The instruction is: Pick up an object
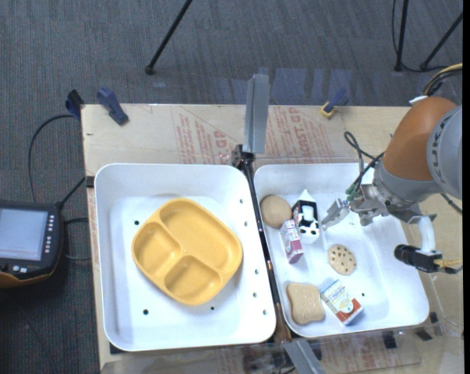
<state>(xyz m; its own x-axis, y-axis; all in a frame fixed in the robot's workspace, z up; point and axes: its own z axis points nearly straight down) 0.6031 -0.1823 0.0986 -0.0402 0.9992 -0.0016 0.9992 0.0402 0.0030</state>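
The right bin (pixel 390 287) holds several small items. A beige bun (pixel 276 210) lies at its left, with a black-and-white carton (pixel 305 216) and a pink carton (pixel 291 241) beside it. A cookie (pixel 341 259) sits mid-bin, and a bread slice (pixel 305 303) and a red-and-blue carton (pixel 342 301) lie near the front edge. My gripper (pixel 350 212) hangs over the bin's middle, just right of the black-and-white carton and above the cookie. It is open, with nothing between its fingers.
The left bin (pixel 118 287) carries a yellow compartment tray (pixel 186 250). A grey upright post (pixel 256 119) stands behind the divider between the bins. A black part of the arm (pixel 415 257) sticks out over the right bin's right side.
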